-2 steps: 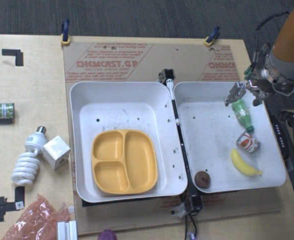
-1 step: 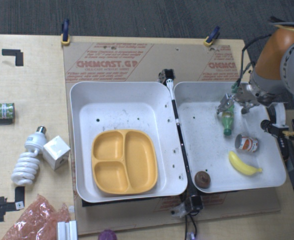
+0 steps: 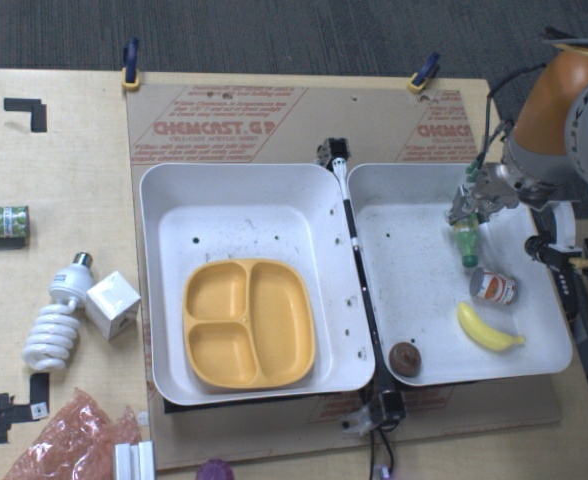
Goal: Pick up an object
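While the gripper hangs over the green bottle at the right bin's two o'clock, finger state cannot be determined; the bottle may roll toward the can.

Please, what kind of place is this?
Probably a robotics lab bench for grasping tests: two white bins on a clamped board, a robot arm, and assorted objects such as a banana.
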Motion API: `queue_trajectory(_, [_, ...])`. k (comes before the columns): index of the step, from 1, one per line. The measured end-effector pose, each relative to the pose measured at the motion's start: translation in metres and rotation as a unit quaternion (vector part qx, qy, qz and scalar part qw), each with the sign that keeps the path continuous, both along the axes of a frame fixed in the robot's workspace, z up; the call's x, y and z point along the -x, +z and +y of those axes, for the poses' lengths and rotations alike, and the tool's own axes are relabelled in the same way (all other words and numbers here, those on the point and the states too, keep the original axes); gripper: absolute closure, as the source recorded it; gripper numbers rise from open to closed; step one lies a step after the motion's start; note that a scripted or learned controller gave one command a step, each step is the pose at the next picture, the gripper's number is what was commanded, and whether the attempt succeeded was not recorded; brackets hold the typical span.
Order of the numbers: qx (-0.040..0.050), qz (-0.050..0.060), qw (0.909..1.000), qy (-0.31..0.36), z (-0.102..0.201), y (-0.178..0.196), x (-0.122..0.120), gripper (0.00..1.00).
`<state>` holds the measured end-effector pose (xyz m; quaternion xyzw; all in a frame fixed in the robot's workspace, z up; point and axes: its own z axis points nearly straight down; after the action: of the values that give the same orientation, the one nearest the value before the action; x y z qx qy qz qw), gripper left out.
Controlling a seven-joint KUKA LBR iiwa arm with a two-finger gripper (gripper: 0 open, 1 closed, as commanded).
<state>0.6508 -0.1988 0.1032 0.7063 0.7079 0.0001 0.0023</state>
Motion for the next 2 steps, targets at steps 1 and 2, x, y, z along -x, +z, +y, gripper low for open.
queue_trajectory(1, [-0.0012,0.001,1.0,0.0,0.048,0.08,0.024,1.0])
queue_trajectory(2, [-0.0012,0.001,1.0,-0.001,0.141,0.116,0.035,1.0])
